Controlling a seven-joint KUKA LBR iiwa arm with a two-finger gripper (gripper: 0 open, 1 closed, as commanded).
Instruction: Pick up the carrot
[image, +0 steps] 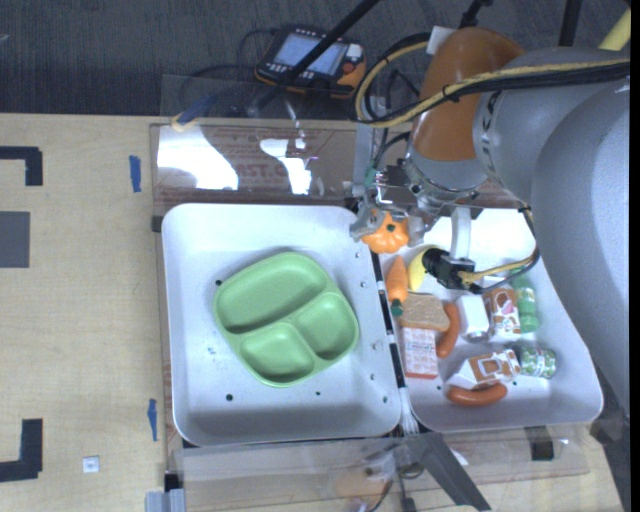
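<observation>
I noted the carrot (397, 279) at the upper left corner of the right bin (570, 385), long axis running up-down in frame. My gripper (385, 228) hung just above it; I could not tell how it was set.

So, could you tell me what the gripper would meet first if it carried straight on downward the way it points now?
Probably the small orange pumpkin-shaped toy right beneath the gripper, at the right white bin's upper left corner; the long orange carrot lies just below in the view. Depth is unclear.
</observation>
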